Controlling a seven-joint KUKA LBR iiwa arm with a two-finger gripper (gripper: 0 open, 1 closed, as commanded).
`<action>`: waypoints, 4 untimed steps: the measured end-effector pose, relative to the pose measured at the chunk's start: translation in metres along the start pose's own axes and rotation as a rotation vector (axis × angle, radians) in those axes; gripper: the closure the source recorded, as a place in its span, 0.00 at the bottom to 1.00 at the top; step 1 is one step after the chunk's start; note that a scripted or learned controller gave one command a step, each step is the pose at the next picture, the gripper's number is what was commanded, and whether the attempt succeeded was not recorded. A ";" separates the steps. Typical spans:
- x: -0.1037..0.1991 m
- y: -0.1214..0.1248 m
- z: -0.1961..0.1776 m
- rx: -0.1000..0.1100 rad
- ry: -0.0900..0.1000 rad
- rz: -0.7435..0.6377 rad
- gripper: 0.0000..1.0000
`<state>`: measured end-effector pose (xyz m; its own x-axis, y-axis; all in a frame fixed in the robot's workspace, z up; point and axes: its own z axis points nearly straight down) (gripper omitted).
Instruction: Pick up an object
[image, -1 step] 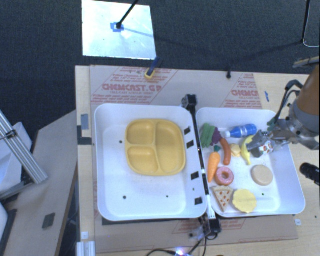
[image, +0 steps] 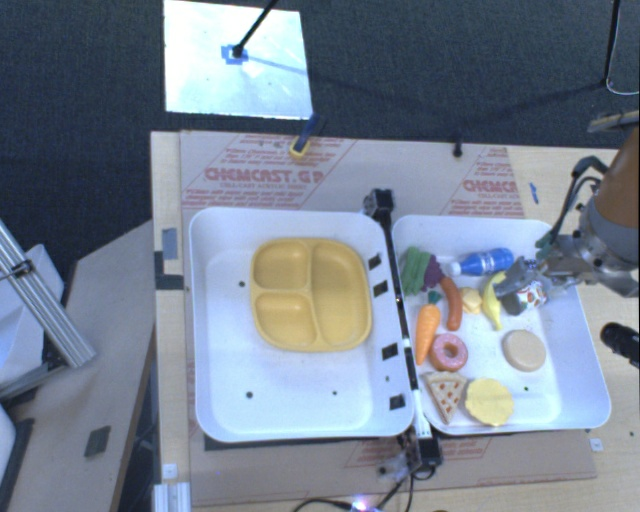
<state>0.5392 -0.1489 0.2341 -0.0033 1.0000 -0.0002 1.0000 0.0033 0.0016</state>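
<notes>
Tool (image: 520, 285) hangs over the right bin (image: 590, 400) beside the banana (image: 492, 302); its grip state unclear

Red print reading "CHEMCAST GP" stands on the brown sheet (image: 262, 172) under the bins, at upper centre of the frame, and again at upper right near (image: 490, 186) (there partly cut off by the right bin). The smaller red lines around both are too fine to read.

Two bins (image: 215, 330), one yellow tray (image: 310, 295)
</notes>
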 end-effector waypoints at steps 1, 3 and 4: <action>-0.009 -0.006 0.052 0.005 0.001 0.003 0.00; -0.005 -0.007 0.143 -0.007 -0.004 0.002 0.00; -0.004 -0.008 0.134 -0.005 -0.001 0.001 1.00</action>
<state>0.5317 -0.1525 0.1003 -0.0018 1.0000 -0.0013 1.0000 0.0019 0.0062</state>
